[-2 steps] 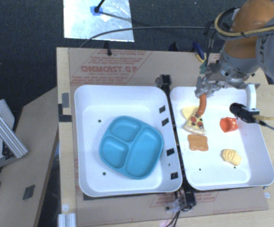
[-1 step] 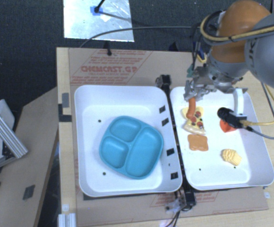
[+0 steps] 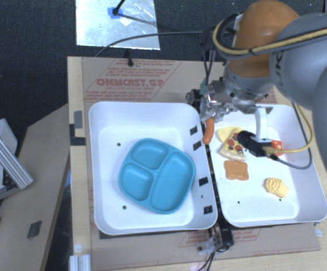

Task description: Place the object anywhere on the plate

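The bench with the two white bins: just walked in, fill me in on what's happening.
A grey arm reaches in from the right, its pincer low over the seam between the two bins. An orange hot-dog-like piece hangs just below it, apparently held. The blue divided plate sits in the left bin with nothing on it yet. In the right bin lie a pizza slice, a brown toast-like piece and a yellow ridged piece.

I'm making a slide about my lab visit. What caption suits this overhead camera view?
Robot arm's claw lifts a toy hot dog between two white bins, beside a blue plate in the left bin.
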{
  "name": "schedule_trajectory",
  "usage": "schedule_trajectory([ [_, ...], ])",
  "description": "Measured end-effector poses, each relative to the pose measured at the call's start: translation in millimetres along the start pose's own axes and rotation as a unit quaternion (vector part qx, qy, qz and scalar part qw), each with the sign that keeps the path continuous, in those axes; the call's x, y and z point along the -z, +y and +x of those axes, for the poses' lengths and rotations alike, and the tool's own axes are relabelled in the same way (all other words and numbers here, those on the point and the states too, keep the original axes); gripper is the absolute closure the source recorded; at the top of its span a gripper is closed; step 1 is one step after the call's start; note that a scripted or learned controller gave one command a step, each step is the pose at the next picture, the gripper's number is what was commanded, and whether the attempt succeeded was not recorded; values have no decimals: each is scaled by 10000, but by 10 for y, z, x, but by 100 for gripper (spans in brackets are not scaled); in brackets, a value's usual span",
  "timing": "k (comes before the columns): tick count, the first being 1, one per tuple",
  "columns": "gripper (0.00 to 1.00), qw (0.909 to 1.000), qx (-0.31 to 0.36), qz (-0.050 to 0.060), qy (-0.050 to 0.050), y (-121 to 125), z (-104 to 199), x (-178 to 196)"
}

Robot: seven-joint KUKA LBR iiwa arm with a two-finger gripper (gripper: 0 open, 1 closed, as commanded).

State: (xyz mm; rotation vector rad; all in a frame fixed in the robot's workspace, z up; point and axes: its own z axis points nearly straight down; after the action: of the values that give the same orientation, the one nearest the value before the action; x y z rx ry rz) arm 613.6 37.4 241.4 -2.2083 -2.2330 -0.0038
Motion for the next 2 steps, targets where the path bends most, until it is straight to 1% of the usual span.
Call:
schedule_trajectory([
  [1,100,10000,-2,9,0,-160,552,-138],
  [2,100,10000,-3,12,-2,-374,1073,-242],
])
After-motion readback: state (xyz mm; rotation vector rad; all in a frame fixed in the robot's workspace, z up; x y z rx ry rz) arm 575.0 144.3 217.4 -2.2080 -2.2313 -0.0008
